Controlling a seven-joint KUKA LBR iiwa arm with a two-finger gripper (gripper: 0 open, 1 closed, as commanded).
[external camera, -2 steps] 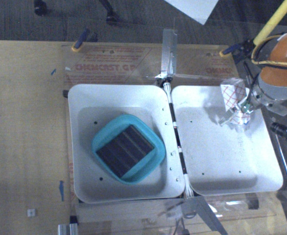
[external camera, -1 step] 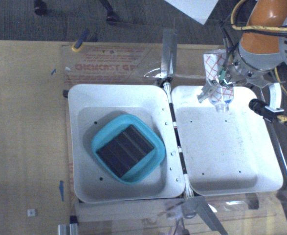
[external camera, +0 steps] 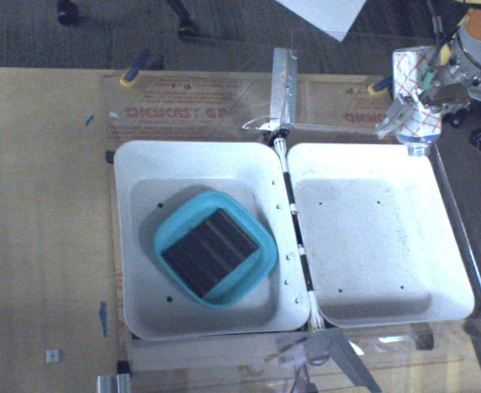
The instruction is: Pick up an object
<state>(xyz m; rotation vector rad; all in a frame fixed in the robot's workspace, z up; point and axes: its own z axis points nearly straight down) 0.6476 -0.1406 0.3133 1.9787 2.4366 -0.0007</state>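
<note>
Your claw (external camera: 406, 119) hung beyond the right bin's (external camera: 379, 301) far corner, its spread unreadable, so you needed to cross to the left bin (external camera: 142, 170) and descend onto the blue dish's (external camera: 260, 248) rim.

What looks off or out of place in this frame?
Nothing is spilled or broken. The blue container sits rotated in the left bin, not square to its walls. The hand is outside the right bin, past its far corner, with a red-and-white patterned item beside it.
</note>
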